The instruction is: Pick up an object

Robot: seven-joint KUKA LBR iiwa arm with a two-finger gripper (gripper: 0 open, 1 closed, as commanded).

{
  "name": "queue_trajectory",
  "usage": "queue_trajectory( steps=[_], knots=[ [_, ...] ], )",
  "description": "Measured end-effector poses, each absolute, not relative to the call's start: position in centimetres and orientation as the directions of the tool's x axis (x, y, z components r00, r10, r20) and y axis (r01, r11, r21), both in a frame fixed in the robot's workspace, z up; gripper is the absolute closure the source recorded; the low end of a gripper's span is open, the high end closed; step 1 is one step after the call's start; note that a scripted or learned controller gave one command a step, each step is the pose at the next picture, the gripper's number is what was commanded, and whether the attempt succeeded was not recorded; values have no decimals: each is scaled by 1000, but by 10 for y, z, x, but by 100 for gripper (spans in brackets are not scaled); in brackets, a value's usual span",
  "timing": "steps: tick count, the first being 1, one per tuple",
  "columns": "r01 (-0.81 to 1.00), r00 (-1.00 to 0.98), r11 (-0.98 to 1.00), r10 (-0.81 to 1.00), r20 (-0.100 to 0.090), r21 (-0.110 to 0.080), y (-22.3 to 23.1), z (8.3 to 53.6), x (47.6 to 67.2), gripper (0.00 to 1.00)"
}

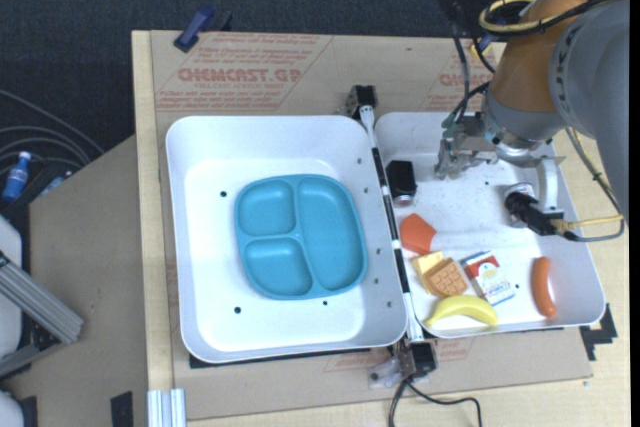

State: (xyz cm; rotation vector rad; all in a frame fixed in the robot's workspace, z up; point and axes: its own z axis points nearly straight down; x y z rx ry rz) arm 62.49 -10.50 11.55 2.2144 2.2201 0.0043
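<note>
Sitting in the right bin [455, 215] are a small black block [401, 180] against the wall shared with the left bin, an orange wedge [417, 233] nearer the camera, then a yellow waffle-like piece [441, 273], a banana [462, 312] at the near edge, a small red-and-white box [491, 277] just beside the waffle piece, and an orange sausage [543, 286] on the arm's side. The print on the box is too small to read. The left bin [200, 300] holds a blue divided plate [300, 235]. The gripper [455, 157] hangs over bare floor at the far end of the right bin, near the black block but apart from it, and well apart from the food pieces. Whether it is released or clenched cannot be told from this angle. The brown board [250, 75] under the bins reads "CHEMCAST" in red. A blue clip [195, 28] lies on the dark carpet beyond the board.
</note>
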Motion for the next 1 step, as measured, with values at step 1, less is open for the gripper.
queue_trajectory(
  steps=[1],
  knots=[
    [1000,-2,2,1000,-2,6,-105,115,625,0]
  ],
)
